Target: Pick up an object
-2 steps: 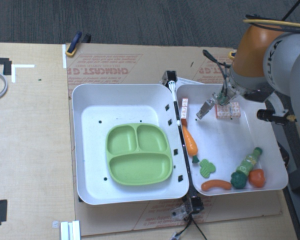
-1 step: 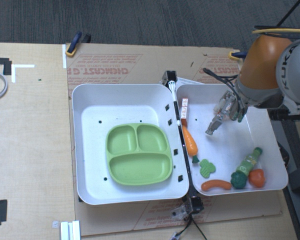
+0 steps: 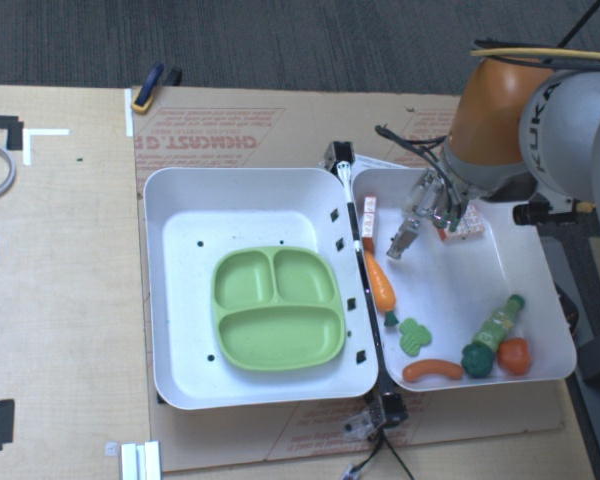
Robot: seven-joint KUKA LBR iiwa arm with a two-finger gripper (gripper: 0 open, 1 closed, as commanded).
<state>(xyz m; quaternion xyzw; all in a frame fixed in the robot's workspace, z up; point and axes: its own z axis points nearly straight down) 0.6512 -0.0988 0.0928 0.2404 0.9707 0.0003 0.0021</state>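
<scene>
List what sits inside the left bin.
The left bin holds a green divided plate lying flat, its three compartments bare. Whatever lies beneath the plate is covered, so I cannot tell.

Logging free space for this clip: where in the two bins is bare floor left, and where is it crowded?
Right bin: bare middle floor between the gripper and the bottle; crowded along the carrot, sausage and tomato. Left bin: a bare margin around the green plate.
</scene>
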